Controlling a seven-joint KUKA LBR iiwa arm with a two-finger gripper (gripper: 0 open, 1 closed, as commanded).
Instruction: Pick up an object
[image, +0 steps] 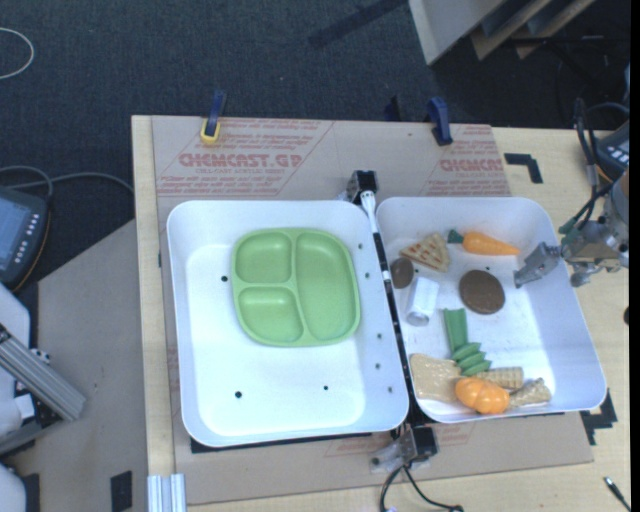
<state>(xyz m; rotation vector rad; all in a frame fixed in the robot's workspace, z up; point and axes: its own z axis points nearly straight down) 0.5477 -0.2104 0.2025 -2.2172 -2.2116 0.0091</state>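
We are seeing the gripper (548, 262) hanging over the right bin's (570, 330) right edge, finger state unreadable; toy food, including a carrot (489, 243), crowding that bin; brown board (300, 150) underlying.

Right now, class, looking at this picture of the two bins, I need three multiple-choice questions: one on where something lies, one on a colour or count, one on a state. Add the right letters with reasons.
1. Where does the green plate lie?
A. in the left bin
B. in the right bin
C. on the floor

2. How many compartments does that plate have?
A. two
B. three
C. five

3. How does the gripper stand to the toy food?
A. clamped on the carrot
B. lifting the brown disc
C. at the right bin's far right side, touching no food

Answers:
1 A, the plate sits alone in the left bin.
2 B, two small sections and one long one show.
3 C, bare white floor lies between it and the nearest food.
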